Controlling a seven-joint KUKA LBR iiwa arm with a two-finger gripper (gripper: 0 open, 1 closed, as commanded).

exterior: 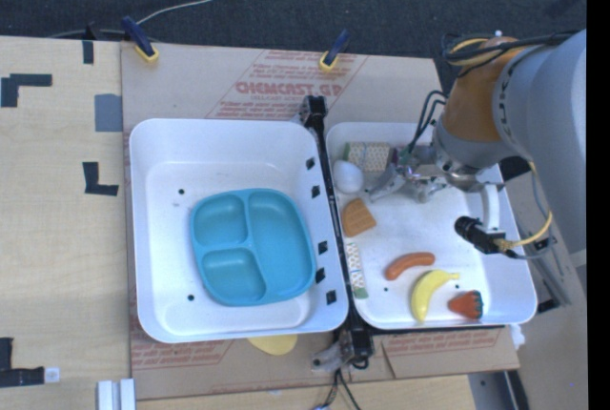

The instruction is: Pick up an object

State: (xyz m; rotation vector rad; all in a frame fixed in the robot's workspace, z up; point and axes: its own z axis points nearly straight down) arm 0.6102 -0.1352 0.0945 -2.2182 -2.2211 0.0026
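In the right bin (496,246) lie a white egg (347,175), a tan bread slice (358,216), a patterned cracker block (370,154), an orange sausage (410,264), a yellow banana (431,291) and a red strawberry (466,305). My gripper (404,183) hangs low over the bin's upper middle, right of the egg and the cracker block. Its fingers are spread open and nothing sits between them.
The left bin (162,160) holds a blue divided plate (253,244). A black clip divider (322,198) runs between the bins. A yellow object (274,343) pokes out under the left bin's front edge. Bare floor lies in the right bin's middle.
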